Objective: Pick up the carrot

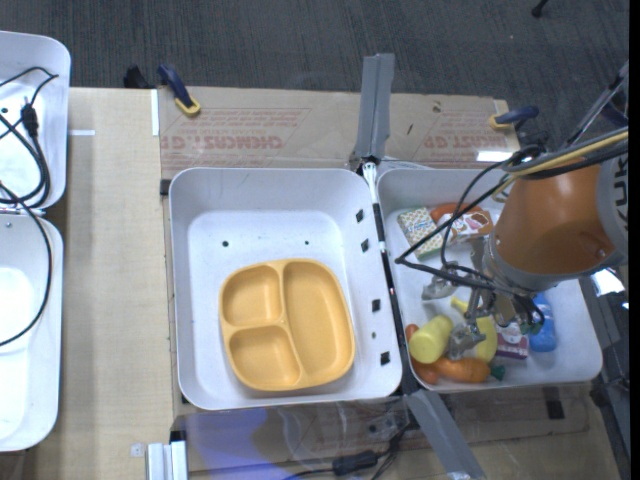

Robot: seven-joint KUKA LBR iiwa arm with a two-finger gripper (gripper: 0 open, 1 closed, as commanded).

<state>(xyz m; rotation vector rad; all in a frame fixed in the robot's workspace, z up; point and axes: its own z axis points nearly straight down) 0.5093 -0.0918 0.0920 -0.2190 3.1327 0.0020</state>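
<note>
Arm (555,223): grey with an orange band, reaching from the right over the right bin (580,363).
Claw (468,340): low among the clutter, just above the carrot; whether it is spread or pressed together cannot be told.
Carrot (462,371): orange, lying near the front wall of the right bin, beside a yellow item (430,340).
Left bin (200,268): holds a yellow three-compartment plate (287,323).
Desk (110,268): carries both bins.

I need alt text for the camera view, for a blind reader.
The tool hangs low over the right bin, just above the carrot among cluttered toys. The left bin holds a yellow divided plate.
</note>
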